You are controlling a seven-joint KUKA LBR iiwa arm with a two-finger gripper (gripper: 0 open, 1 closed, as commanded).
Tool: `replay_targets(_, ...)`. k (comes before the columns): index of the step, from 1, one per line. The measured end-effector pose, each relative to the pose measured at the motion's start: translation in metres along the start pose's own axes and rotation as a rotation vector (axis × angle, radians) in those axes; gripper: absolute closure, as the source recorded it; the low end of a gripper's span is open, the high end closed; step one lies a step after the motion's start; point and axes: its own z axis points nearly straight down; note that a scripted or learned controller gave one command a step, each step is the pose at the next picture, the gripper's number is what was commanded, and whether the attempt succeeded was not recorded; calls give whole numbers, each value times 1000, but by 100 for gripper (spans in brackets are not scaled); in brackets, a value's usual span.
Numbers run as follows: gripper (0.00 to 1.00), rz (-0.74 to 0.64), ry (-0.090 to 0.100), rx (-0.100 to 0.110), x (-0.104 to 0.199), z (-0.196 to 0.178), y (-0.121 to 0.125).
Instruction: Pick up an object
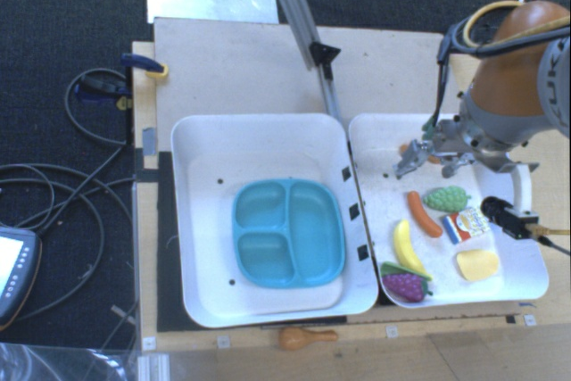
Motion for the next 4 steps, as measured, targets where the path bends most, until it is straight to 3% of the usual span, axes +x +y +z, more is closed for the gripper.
replay_targets(1,0,2,0,-1,0,0,0)
replay_targets(3,0,4,-1,4,-15,110,-3)
replay_targets(4,0,4,-1,1,-15,124,-2)
